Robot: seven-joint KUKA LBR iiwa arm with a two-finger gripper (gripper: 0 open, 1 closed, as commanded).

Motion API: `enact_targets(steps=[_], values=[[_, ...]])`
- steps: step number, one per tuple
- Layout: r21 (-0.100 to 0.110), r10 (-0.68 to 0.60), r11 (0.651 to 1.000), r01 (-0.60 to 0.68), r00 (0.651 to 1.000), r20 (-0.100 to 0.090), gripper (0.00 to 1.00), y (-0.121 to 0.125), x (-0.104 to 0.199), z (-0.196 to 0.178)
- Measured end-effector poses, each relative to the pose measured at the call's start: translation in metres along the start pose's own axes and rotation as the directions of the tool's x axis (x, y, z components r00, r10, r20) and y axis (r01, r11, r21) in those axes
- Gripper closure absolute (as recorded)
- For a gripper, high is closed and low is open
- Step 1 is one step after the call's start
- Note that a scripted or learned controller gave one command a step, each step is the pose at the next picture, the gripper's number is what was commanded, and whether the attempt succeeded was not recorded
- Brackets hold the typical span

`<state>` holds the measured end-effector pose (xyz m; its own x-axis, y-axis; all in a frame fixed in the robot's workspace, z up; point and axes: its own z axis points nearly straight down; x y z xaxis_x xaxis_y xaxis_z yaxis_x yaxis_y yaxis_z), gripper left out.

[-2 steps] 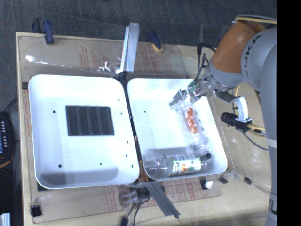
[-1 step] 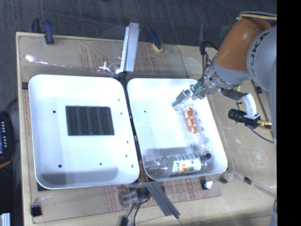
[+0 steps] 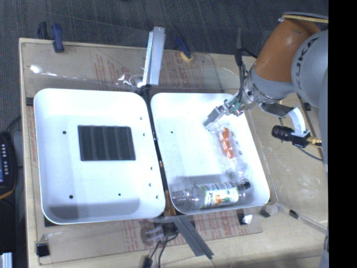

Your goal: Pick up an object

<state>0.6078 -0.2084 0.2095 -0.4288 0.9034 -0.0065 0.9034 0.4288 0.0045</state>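
Pincer (image 3: 215,118) is hovering in the right bin (image 3: 184,149), finger state unreadable, just above the orange-labelled clear bottle (image 3: 230,149); it is needing a centred descent across that bottle's body, avoiding the second bottle (image 3: 211,196) along the near wall.

Left bin (image 3: 50,116): white, shallow, dark ribbed panel (image 3: 106,143) lying flat inside. Right bin (image 3: 178,127) touching it along the centre. Tabletop (image 3: 295,177) pale wood. Blue clamps (image 3: 57,38) at far edge. Upright metal bar (image 3: 154,54) behind the bins.
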Motion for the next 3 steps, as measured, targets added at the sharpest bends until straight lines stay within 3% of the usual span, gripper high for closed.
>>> enact_targets(steps=[1,2,3], values=[[0.002,0.057,0.998,-0.057,0.998,-0.001,0.0,0.008,0.0,-0.006],[0.007,-0.062,0.998,0.063,0.998,-0.009,0.0,-0.009,0.004,0.008],[0.002,-0.13,0.992,0.13,0.991,-0.004,0.0,0.011,0.006,-0.117]])
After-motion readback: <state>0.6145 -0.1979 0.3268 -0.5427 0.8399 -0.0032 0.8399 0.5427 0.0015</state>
